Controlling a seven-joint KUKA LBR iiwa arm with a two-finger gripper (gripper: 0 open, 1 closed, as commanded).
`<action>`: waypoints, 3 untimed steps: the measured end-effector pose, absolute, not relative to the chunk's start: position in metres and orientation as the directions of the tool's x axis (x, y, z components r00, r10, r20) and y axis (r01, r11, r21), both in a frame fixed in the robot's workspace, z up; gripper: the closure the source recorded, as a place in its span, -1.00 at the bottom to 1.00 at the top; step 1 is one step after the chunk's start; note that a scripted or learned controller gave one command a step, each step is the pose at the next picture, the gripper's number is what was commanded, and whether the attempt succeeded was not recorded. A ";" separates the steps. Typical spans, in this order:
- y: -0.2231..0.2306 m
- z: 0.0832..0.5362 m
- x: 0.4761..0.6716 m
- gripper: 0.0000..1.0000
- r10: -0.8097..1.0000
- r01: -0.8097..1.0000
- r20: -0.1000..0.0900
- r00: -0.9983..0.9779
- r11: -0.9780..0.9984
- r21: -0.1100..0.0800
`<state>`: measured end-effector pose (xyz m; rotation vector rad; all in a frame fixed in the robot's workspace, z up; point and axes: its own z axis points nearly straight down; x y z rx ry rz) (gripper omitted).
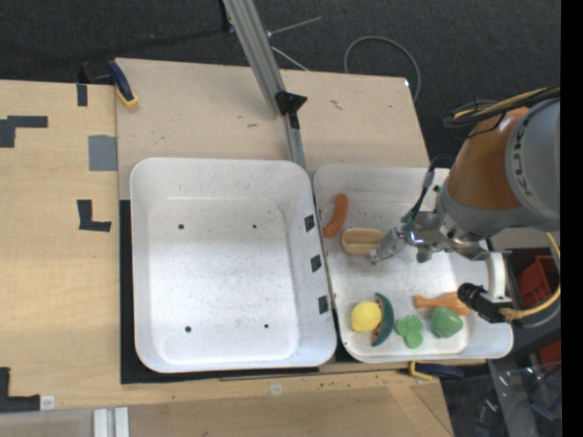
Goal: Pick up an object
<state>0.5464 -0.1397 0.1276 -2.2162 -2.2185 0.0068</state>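
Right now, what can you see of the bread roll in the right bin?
The bread roll is a tan, oblong piece with a paler top, plastic-looking like toy food. It lies flat, lengthwise across the middle of the right bin. A sausage sits just up and left of it, close but seemingly apart. The tool is at its right end; contact can't be told.

1. Blue-and-yellow clamp (123,84), upper left, on the bench edge.
2. Grey tape patch (102,152), left of frame.
3. Slanted metal pole (258,46), top centre.
4. Looped cable (383,59), upper right.
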 end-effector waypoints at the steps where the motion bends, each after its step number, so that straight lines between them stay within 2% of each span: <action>1: -0.139 0.140 0.547 1.00 1.000 1.000 0.000 -0.002 0.002 -0.004; 3: -0.146 0.238 0.545 1.00 1.000 1.000 -0.002 -0.002 0.002 0.005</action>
